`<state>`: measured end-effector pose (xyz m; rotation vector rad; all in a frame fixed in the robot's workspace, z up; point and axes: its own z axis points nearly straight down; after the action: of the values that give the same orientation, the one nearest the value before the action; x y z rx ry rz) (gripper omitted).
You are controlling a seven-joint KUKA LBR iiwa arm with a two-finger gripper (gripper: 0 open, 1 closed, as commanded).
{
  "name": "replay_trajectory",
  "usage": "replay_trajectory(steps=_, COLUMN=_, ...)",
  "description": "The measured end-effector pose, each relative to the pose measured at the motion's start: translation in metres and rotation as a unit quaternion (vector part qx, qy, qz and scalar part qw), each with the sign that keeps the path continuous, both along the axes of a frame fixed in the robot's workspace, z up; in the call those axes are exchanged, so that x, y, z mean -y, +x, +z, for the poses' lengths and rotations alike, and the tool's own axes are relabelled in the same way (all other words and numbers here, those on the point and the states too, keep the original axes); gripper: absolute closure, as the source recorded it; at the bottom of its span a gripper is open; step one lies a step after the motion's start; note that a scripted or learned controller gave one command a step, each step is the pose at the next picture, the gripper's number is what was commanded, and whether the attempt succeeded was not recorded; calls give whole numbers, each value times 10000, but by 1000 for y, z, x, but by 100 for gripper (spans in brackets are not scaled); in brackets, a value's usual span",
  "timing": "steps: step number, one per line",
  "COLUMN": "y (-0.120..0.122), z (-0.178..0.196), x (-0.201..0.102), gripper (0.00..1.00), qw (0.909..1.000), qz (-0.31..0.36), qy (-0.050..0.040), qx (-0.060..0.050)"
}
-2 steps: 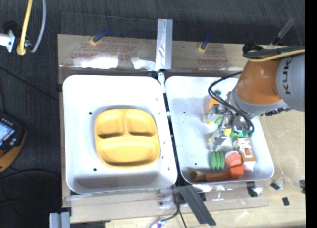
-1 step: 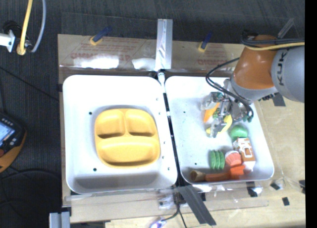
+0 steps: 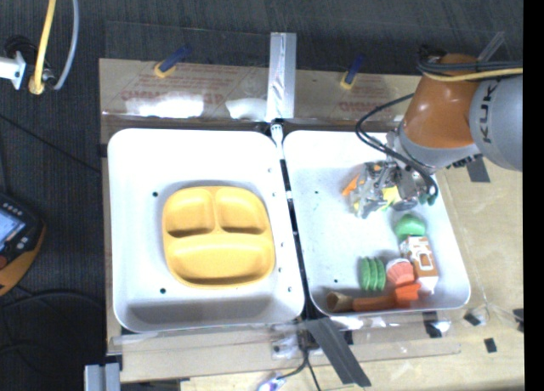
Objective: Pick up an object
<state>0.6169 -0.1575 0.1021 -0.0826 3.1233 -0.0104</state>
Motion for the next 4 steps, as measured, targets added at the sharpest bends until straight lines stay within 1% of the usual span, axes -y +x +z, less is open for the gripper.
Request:
replay_trajectory(steps=1, y=27, z=108, x=-53, gripper=100, qw=9961, qz=-884, qy=43, qx=-59)
replay_trajectory(steps=2, y=19, z=136, x=-24, gripper=100, qw=9684, qz=-2492, qy=44, qx=-56)
replay_trajectory(steps=3, y=-2, z=10, x=48, gripper=100, qw=9814, qz=-1920, qy=44, qx=-50)
replay_trajectory(steps=4, y=-3, z=10, x=48, gripper=0, qw=9814, qz=-1920, qy=42, qx=-55)
